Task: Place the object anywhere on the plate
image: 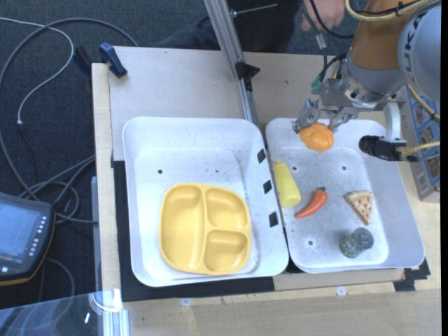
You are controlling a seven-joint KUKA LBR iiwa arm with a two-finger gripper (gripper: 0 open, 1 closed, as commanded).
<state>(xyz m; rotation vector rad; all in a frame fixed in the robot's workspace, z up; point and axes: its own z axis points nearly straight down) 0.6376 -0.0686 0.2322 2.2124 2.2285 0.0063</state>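
Observation:
A yellow plate (205,227) with three compartments lies in the left bin (140,145). Over the far end of the right bin (392,187) my gripper (322,122) hangs with its fingers closed around a round orange fruit (317,138), which sits just below the fingertips. The fruit appears lifted a little above the bin floor.
In the right bin lie a yellow bottle (286,183) by the left wall, an orange-red carrot (312,203), a pizza slice (360,205) and a grey-green round thing (357,242). An aluminium post (227,26) rises behind the bins. A black clip (381,146) juts in at the right.

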